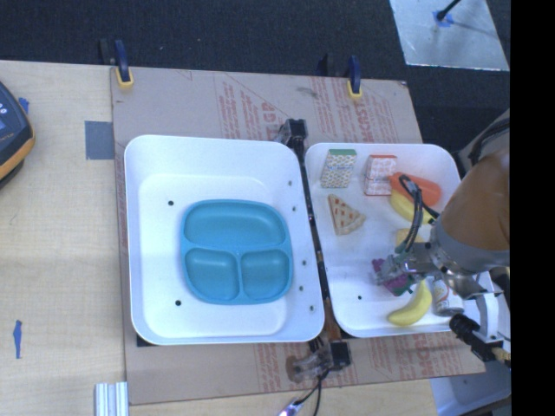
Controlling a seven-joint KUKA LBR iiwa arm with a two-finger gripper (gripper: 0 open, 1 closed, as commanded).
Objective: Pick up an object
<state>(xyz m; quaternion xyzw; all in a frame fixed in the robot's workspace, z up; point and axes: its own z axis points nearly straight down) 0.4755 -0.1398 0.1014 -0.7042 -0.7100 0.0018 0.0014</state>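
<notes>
Arm [473, 211] reaches in from right, bent low over right bin [347, 319], orange band above wrist. Gripper [401, 271] down among toys near bin floor; cannot tell its state. Banana [413, 306] lies just below gripper, close beside it. Purple toy [388, 276] right at gripper, contact unclear. Pizza slice [346, 215] up-left of gripper, apart. Two small boxes [339, 168] farther up. Blue divided plate [236, 250] in left bin [156, 232], well apart to left.
</notes>
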